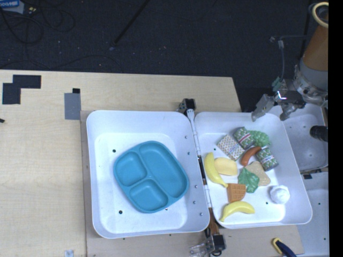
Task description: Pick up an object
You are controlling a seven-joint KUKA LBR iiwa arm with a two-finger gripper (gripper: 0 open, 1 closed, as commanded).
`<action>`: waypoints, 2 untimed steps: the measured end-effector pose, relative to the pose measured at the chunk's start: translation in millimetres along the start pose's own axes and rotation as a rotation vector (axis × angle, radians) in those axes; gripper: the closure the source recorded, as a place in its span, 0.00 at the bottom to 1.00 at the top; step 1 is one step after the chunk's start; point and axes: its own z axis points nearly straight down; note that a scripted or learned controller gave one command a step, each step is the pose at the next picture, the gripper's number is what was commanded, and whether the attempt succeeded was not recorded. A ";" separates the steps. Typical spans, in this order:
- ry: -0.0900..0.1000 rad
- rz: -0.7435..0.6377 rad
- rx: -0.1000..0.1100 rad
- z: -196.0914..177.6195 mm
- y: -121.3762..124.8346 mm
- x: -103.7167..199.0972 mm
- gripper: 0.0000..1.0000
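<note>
1. A yellow banana lies at the near edge of the right bin, among piled toy food.
2. A blue divided plate sits in the left bin.
3. The gripper hangs over the right bin's far rim, fingers spread apart, holding nothing.

You're looking at the arm at the far right: an orange band with a pale cream rim at its top, then a grey collar beneath it. Below that your wrist widens into a silvery, bolted-looking block, and the gripper ends in two dull grey metal fingers. A thin dark cable loops up along the left side of the wrist.
</note>
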 end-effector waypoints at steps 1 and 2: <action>0.001 0.000 0.003 164.4 9.2 40.3 0.00; -0.002 0.003 -0.005 179.7 -78.2 63.3 0.00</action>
